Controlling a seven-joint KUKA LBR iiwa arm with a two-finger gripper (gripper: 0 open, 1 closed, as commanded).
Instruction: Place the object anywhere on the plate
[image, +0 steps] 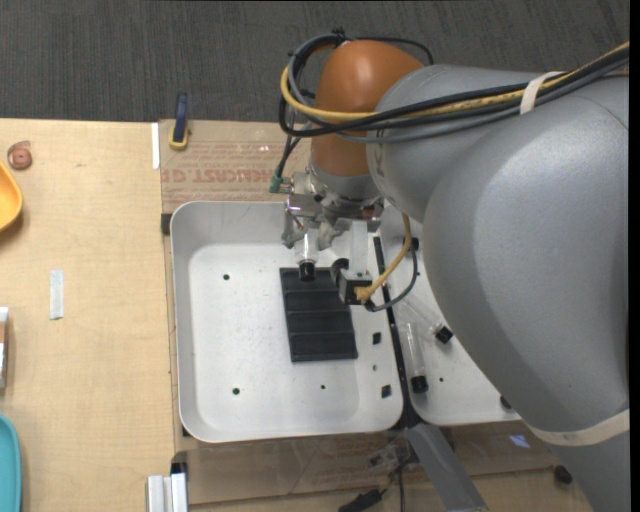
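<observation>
**Gripper at top edge of slab, left bin**

Black ribbed slab (318, 315) flat on floor of left bin (215, 330), right of centre, long side running up and down the view, slightly tilted. Four raised bands across its face. Lying loose, not lifted.

Gripper (312, 262) hanging just above slab's upper end, under orange band (360, 75) of arm (520, 230). One dark fingertip (306, 268) touching or nearly touching slab's top left corner; second finger somewhere right of it, lost among cable and bracket. Open or closed: cannot tell. Nothing seen between fingers. Most of slab stretching away from gripper toward bottom of view.

Yellow cable (395, 262) looping down beside wrist. Right bin (450, 400) mostly covered by arm. Left of bins, wooden bench (90, 260) with orange thing (8, 200) at edge, teal thing (8, 465) at bottom corner, small grey strip (56, 295) between. Cardboard (230, 160) beyond left bin, blue clamp (180, 120) on its corner.
</observation>
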